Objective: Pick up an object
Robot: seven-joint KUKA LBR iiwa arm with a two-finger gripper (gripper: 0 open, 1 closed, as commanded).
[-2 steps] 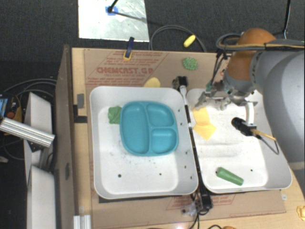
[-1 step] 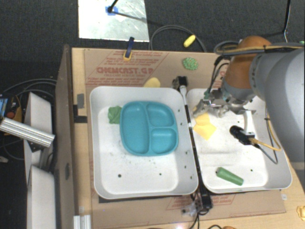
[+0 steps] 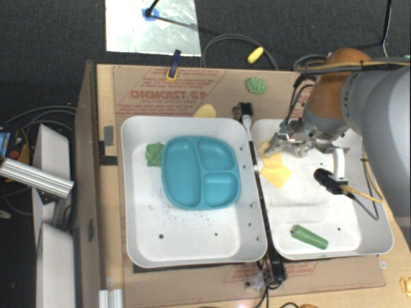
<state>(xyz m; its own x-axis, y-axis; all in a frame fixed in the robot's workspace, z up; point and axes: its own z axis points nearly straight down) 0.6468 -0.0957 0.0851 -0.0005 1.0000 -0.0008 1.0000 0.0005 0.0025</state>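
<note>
Teal and smooth, a plastic divided plate (image 3: 200, 172) with three rounded compartments lies in the left white bin (image 3: 148, 236), a shallow moulded tray with rounded corners and a few dark specks on its floor. All other places are given from this plate. Touching its left edge, partly tucked under it, is a small green leafy piece (image 3: 154, 153). Behind the plate, on the brown printed cardboard sheet (image 3: 167, 92) outside the bin, rests a pale yellow rounded object (image 3: 205, 112), and further back to the right a knobbly green round object (image 3: 256, 85).

To the plate's right, across the dividing rims, the right white bin (image 3: 376, 239) holds a soft-looking yellow wedge-shaped block (image 3: 277, 172) near its back left, and a smooth green cylinder (image 3: 309, 237) lying near its front.

Grey metal, the gripper (image 3: 287, 144) hangs just behind the yellow block, to the plate's right, below the arm's orange band (image 3: 332, 85). How far apart the jaws stand I cannot tell; nothing is seen between them.
</note>
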